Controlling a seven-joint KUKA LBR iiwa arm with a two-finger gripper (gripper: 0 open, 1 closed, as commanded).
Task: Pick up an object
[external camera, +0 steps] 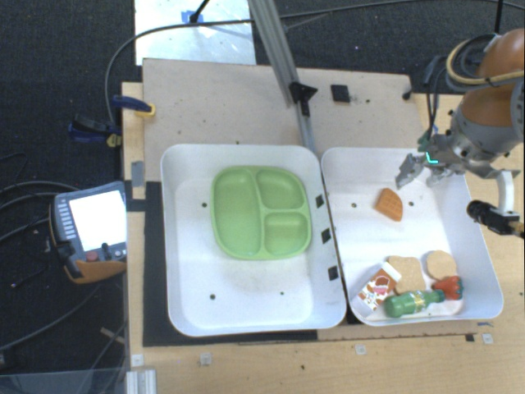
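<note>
Orange wedge-shaped object (390,203), possibly a toy slice of food, lying alone on the floor of the right-hand white bin (361,220), in its upper middle part, well apart from the other items. Just up and to the right of it, gripper (426,173) hovering over the same bin near its back edge, below a grey wrist and an orange band. Two grey fingers (408,171) spread apart, pointing down toward the bin floor, nothing between them and touching nothing visible. Small green light glowing on the gripper body.

Clustered in the near right corner of that bin: green bottle (413,302) lying on its side, small red and white carton (376,290) just left of it, two tan bread-like pieces (404,271) behind, and a red item (448,286) at the right, too small to identify.

In the left-hand white bin (184,245), a light green divided plate (262,212) with three compartments, lying flat toward the back. Handheld control pendant (92,231) with a bright screen off the bench at far left.
</note>
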